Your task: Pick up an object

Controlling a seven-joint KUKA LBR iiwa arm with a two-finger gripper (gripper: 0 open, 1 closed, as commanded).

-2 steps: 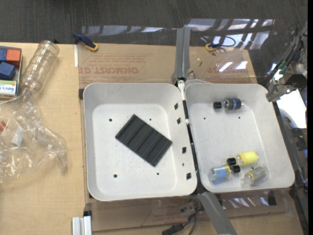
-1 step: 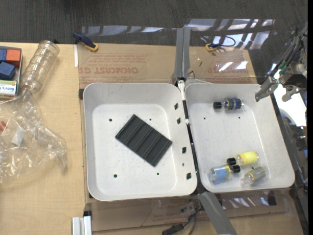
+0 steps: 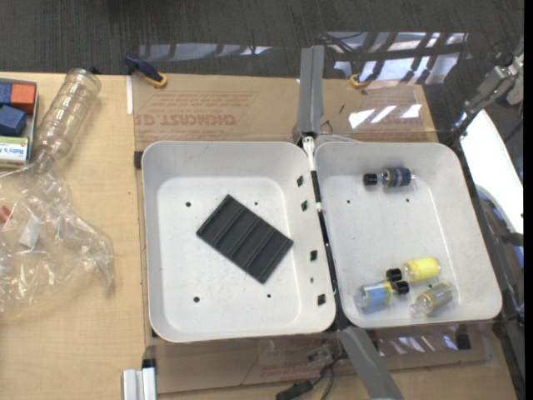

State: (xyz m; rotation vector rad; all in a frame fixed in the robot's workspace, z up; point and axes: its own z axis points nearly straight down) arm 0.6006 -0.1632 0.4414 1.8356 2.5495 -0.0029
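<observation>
A dark grey ribbed rectangular slab [image 3: 244, 238] lies at a slant in the middle of the left bin [image 3: 166, 307]. In the right bin [image 3: 466, 223] a small blue and black bottle-like piece [image 3: 388, 177] lies near the far side. Close to the near edge sits a cluster: a yellow piece [image 3: 420, 268], a blue piece [image 3: 376, 296], a clear yellowish piece [image 3: 433, 298], and small black caps [image 3: 396, 280] between them.
Both bins rest on a cardboard sheet [image 3: 216, 111]. Left of them on the wooden bench lie a clear plastic bottle [image 3: 62, 115], crumpled clear plastic wrap [image 3: 42, 232] and a box of blue and orange blocks [image 3: 17, 111]. A grey metal part [image 3: 500, 77] stands at the top right.
</observation>
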